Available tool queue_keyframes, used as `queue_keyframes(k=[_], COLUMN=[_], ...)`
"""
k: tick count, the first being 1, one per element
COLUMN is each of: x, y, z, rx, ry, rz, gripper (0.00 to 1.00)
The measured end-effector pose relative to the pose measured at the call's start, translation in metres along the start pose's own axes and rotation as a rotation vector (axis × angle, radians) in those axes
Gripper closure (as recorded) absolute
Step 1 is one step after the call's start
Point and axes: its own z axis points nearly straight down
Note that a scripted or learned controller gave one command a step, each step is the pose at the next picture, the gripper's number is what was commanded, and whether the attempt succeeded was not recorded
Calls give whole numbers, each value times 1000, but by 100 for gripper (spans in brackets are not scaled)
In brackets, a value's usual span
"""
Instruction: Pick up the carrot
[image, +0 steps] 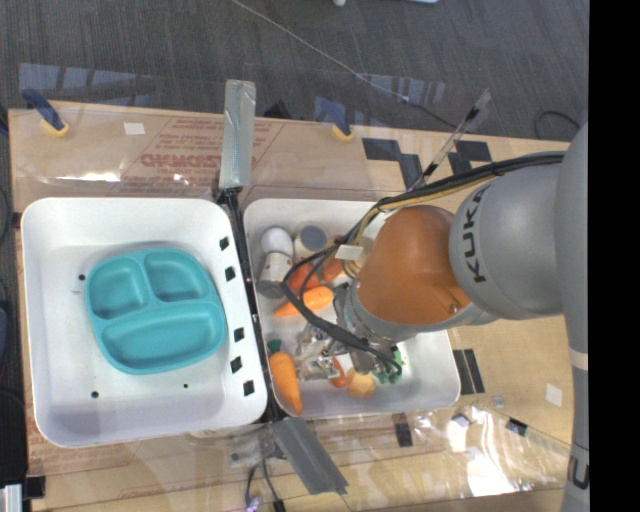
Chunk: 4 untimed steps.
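Leftmost, teal divided plate (155, 308) sits in left white bin (40, 300). Carrot (284, 380) lies in right bin (440, 385) at its front-left corner, beside the dividing wall, long axis roughly front-to-back, narrower end nearer the front rim. Counter (120, 150) under clear plastic, dark carpet behind. Pincer (335, 355) low over clutter right of carrot; spread of the fingers: cannot tell.

Robotics lab, KUKA arm (520, 240), taped cardboard bench (150, 150), white bins (40, 300)
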Motion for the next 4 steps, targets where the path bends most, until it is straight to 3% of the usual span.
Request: queue_keyframes(k=[1,2,3,4], x=[-8,-22,-30,-48], y=[12,66,24,-16], z=[-288,-215,-149,-10], rx=[6,-2,-1,-4], ry=[-10,5,7,16], rz=[-240,-202,-116,39], gripper=[100,100,100,100])
